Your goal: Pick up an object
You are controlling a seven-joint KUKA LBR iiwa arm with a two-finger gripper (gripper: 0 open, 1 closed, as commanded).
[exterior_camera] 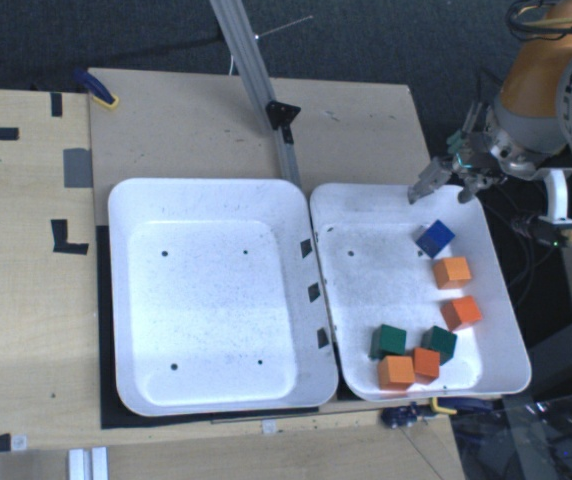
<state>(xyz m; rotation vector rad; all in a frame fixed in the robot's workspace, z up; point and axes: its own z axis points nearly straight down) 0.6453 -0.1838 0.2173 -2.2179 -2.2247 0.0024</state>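
Note:
The right bin [366, 258] holds several small cubes. A blue cube [435, 238] lies nearest the bin's far edge, and an orange cube [452, 272] and a red-orange cube [461, 312] lie below it along the right wall. Near the front are two green cubes [389, 341] [440, 343], an orange cube [397, 371] and a red-orange cube [426, 363], packed close together. My gripper [443, 192] hangs over the bin's far right rim, above and just beyond the blue cube. Its fingers are spread open with nothing between them.
The left bin [126, 268] sits beside the right one. A slanted metal pole [256, 68] with a black clamp ends at the gap between the bins' far edges. A blue and yellow tool [97, 88] lies at the bench's far left.

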